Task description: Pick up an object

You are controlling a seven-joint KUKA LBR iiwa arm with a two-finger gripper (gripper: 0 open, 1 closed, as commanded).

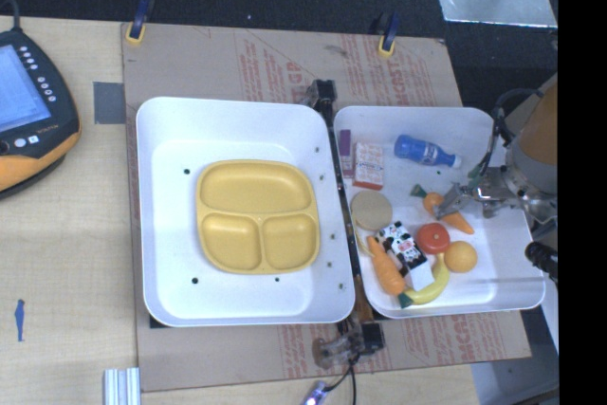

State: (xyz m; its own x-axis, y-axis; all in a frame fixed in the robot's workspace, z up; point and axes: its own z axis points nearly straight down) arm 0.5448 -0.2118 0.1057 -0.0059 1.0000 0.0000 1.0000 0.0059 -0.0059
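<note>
The right bin [503, 285] holds several small items. A blue bottle [426, 151] lies at the back, with a red and white box [368, 162] to its left. A tan disc [371, 210], a cow-patterned carton [403, 248], a red tomato [433, 236], an orange [460, 257], a banana [427, 289] and a long carrot [386, 268] crowd the front. My gripper [462, 198] reaches in from the right, low over a small orange carrot piece [448, 211] in the middle of the bin. Nothing is visibly held between its tips.
The left bin [161, 289] holds a yellow divided plate [258, 214]. A teach pendant [24, 114] lies on the bench at the far left. Clamps [139, 19] [387, 33] pin the cardboard's back edge. The arm's body [536, 147] hangs over the right bin's right rim.
</note>
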